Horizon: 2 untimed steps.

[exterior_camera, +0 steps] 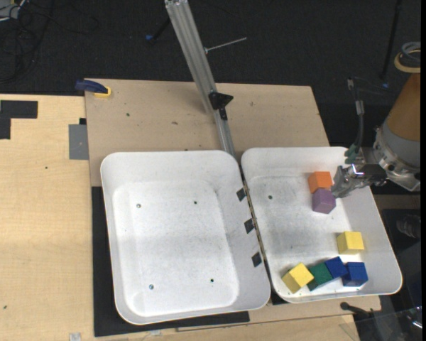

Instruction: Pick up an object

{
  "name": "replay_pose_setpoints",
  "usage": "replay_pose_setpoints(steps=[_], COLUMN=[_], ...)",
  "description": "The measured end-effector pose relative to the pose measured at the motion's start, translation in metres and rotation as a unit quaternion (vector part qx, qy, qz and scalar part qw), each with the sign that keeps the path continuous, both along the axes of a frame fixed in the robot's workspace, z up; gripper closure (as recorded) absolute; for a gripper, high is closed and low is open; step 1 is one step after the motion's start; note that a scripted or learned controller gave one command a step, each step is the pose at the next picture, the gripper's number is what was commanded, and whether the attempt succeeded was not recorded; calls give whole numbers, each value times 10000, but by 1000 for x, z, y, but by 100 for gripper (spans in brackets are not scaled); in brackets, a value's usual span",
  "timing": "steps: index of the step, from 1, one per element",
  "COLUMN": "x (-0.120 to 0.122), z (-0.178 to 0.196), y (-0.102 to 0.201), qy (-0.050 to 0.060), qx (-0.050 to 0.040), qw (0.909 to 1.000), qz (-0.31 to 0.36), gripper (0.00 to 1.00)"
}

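Blocks sit in the right bin; I see my tool low at its far right edge, just above the purple block beside the orange block, likely lining up. Finger state: I cannot tell.

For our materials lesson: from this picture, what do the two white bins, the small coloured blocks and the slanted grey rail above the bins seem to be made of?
White bins: probably moulded plastic, matte; rounded corners, thin rims.
Coloured blocks, such as the orange block and purple block: possibly painted wood or foam; flat even colour, no shine. Too small to settle.
Grey rail: likely extruded aluminium; lengthwise grooves, dull metallic sheen.
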<state>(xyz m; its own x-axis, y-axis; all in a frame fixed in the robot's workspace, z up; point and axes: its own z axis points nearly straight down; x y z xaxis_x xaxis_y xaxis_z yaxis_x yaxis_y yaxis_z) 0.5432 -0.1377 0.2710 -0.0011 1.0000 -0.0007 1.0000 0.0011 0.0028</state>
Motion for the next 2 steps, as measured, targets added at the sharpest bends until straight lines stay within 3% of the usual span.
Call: replay_pose_setpoints(steps=[2], x=[45], z=[-8], y=[97], qy=[21], qx=[14], qw=[10000], qz=[15], gripper=[100])
